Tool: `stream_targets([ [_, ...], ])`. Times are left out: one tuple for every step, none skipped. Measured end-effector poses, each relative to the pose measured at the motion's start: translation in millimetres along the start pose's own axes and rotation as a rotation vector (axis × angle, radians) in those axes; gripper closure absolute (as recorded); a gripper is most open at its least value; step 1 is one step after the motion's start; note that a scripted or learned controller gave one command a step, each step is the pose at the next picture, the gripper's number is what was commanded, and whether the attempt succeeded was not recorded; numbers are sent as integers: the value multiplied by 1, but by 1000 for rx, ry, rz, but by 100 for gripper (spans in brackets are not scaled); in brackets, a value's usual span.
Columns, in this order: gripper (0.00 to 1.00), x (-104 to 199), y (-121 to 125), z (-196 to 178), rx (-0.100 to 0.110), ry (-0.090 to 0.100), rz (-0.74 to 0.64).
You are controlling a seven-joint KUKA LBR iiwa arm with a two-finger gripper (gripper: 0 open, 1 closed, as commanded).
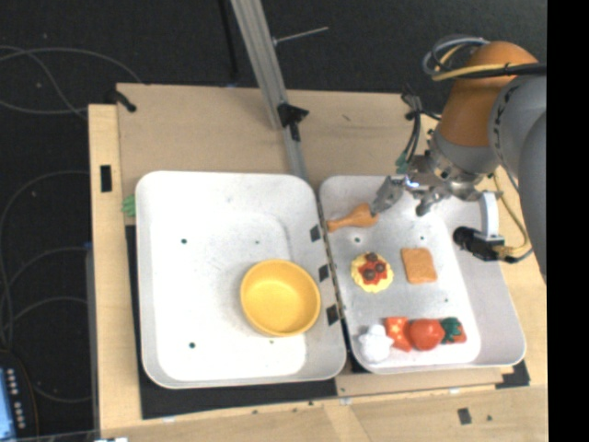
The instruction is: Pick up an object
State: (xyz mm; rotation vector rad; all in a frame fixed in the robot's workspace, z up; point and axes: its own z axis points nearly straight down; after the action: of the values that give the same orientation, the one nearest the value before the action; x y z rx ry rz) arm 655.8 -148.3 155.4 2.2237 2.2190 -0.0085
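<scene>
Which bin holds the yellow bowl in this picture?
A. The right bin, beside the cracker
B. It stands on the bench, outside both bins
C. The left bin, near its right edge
C: the yellow bowl sits inside the left bin, close to the edge it shares with the right bin, where the small food items lie.

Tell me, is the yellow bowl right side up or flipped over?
Right side up. The yellow bowl sits in the left bin with its round opening facing up, so its smooth inside shows, and nothing is in it.
</scene>
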Motion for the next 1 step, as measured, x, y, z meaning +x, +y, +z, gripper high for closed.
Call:
stream_targets([
  [100,0,2,-15,-8,1,1],
])
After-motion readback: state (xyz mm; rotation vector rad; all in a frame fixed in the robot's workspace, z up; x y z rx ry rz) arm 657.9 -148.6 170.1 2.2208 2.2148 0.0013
